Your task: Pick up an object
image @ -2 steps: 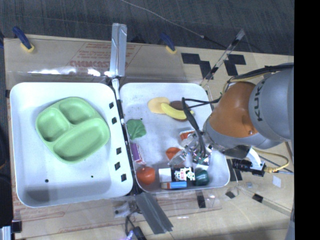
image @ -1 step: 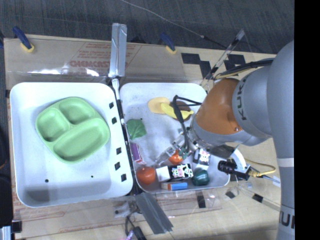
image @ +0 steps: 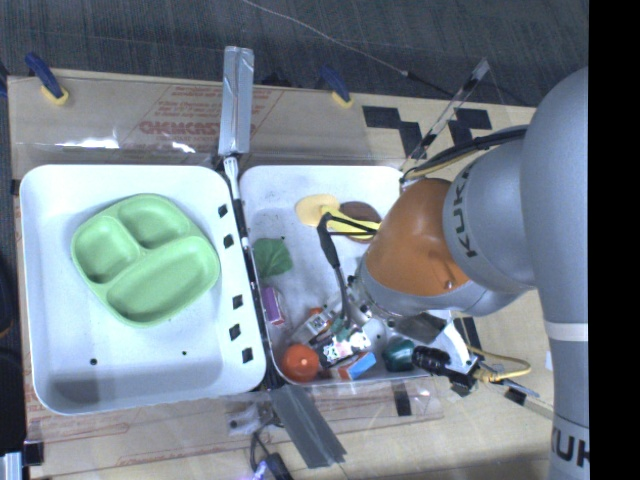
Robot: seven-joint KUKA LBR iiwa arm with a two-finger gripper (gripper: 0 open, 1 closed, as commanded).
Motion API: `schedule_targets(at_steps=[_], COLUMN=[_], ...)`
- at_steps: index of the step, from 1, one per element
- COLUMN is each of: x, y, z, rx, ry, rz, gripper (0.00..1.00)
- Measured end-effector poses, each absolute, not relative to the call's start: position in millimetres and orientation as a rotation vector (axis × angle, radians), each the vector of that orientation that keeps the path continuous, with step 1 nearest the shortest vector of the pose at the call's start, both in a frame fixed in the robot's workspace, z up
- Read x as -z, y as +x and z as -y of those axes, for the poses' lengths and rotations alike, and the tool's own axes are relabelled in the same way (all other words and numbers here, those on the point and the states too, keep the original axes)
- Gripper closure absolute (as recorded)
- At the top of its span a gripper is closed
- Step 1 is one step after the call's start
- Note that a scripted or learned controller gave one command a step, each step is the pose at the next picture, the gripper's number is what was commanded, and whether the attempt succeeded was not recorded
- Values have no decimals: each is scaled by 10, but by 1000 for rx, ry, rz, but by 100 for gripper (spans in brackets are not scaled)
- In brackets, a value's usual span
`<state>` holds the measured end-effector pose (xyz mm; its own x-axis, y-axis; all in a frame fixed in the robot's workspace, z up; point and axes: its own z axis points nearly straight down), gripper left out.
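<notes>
tool (image: 348, 336) low in the right bin (image: 300, 183), nose down in the clutter at the near wall; cannot tell how wide it stands or if it has anything. pick candidates right there: red ball (image: 298, 361) near corner, blue block (image: 362, 366) and teal piece (image: 398, 352) beside it, all crowded. best bet i'd say: centre over one item, avoid the wall, lift straight. further back green leaf (image: 271, 257), purple stick (image: 272, 303), yellow disc (image: 316, 208), brown disc (image: 360, 211). left bin (image: 40, 298) holds green divided plate (image: 146, 257). cardboard bench (image: 130, 108) behind, blue clamps (image: 46, 76), dark carpet (image: 120, 13) beyond.
</notes>
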<state>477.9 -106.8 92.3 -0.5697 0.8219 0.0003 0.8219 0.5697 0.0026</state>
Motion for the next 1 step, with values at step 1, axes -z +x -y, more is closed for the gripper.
schedule_targets(at_steps=[1], x=[-917], y=[5305], z=[1043], rx=[-1], ry=[964], rz=[-2989], gripper=[0])
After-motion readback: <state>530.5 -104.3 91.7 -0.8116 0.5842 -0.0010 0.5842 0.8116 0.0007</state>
